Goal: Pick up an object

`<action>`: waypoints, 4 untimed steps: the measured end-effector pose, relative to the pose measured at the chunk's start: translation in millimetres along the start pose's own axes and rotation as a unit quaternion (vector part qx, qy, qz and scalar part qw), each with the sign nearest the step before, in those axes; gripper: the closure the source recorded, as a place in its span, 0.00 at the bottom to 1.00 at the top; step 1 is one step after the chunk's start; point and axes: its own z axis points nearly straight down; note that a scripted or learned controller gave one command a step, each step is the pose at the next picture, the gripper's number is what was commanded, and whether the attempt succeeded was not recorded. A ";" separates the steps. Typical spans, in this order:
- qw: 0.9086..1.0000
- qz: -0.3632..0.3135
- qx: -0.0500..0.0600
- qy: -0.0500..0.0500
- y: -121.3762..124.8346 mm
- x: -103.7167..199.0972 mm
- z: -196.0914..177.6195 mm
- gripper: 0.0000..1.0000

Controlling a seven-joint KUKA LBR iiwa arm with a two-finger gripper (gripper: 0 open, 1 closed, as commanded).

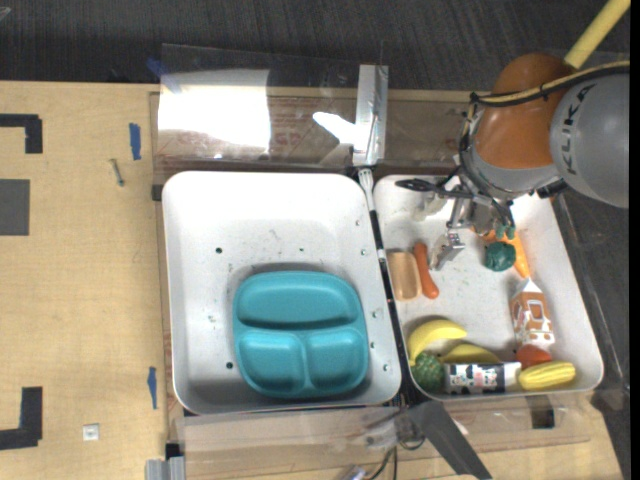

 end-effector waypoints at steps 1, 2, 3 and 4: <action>1.000 -0.017 0.000 0.000 7.8 48.9 -1.7 0.00; 1.000 0.003 0.000 0.000 15.2 82.1 -2.7 0.00; 0.994 0.106 0.000 -0.003 9.4 115.9 -3.1 0.00; 0.976 0.219 0.000 -0.003 11.6 126.0 -3.2 0.00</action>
